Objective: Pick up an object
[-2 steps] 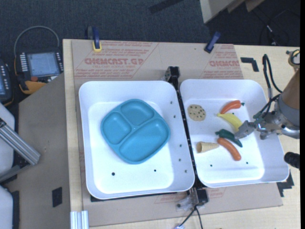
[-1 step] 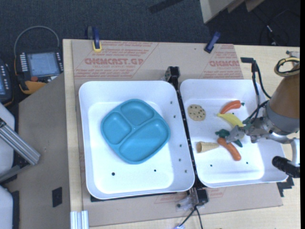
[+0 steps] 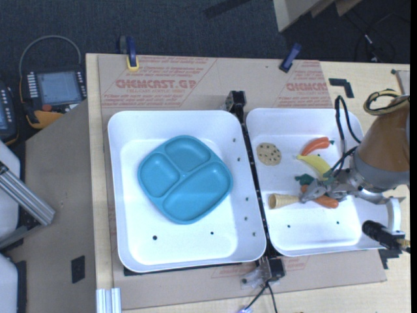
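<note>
The right bin [image 3: 306, 237] holds several toy foods. A round speckled cookie [image 3: 268, 153] lies at its far left, with a red-orange pepper [image 3: 315, 145] and a yellow banana [image 3: 316, 163] to its right. A tan cone [image 3: 284, 201] lies in the middle, pointing left. My gripper [image 3: 311, 192] reaches in from the right and hangs low over the wide end of the cone. It sits between a small green piece [image 3: 303, 178] and an orange carrot-like piece [image 3: 328, 203]. The arm's grey wrist and orange band [image 3: 384, 150] cover the bin's right side.
A blue divided plate [image 3: 186, 178] lies in the middle of the left bin [image 3: 133, 243]. Black clamps sit between the bins at the back [image 3: 235, 100] and the front [image 3: 273, 268]. A black cable [image 3: 340, 119] loops over the right bin's far edge.
</note>
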`<state>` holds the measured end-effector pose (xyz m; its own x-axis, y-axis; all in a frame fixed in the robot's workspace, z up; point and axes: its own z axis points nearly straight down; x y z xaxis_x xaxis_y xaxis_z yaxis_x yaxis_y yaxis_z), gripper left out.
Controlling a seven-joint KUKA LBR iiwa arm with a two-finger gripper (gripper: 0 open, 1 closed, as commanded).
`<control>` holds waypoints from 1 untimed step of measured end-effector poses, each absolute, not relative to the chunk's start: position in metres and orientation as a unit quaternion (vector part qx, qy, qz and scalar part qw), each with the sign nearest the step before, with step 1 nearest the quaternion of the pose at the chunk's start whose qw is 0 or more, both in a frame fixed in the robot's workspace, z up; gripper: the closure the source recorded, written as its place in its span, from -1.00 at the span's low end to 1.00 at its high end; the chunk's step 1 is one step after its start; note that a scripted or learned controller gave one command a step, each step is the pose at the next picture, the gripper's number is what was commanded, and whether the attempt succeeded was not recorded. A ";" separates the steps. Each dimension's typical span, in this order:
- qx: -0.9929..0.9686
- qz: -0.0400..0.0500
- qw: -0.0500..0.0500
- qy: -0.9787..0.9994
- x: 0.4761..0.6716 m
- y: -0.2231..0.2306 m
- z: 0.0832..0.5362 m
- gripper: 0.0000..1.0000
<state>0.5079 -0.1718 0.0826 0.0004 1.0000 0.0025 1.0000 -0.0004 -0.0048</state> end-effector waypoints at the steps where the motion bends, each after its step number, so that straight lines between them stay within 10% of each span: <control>1: -0.707 0.000 0.000 -0.707 0.509 -0.172 0.095 1.00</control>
